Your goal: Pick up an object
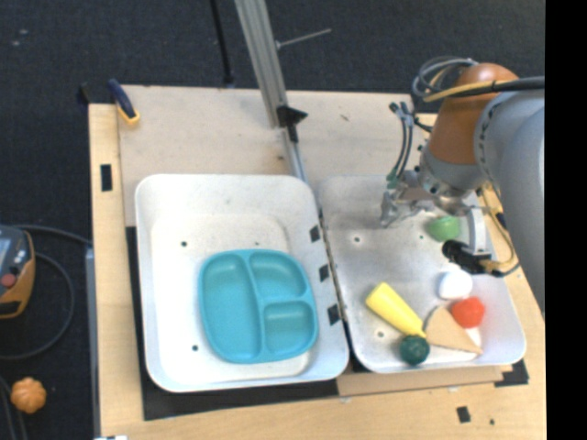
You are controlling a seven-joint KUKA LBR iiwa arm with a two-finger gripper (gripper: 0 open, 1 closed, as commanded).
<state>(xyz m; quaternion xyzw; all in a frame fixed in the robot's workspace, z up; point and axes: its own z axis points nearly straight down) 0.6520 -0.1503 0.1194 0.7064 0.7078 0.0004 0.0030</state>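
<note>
Gripper point(396, 211) low in right bin point(367, 246), nr green obj point(445, 226); finger state can't tell. Step: approach. Next: close on obj, lift.

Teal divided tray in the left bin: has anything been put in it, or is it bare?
Bare. The teal tray lies flat in the left bin, and all three compartments show only teal bottom.

Arm point(477, 136) over right bin point(353, 273); teal tray point(259, 304) in left bin point(165, 209).

yellow block point(394, 307) | lying flat, angled | right bin, near dark green ball point(414, 349)
</note>
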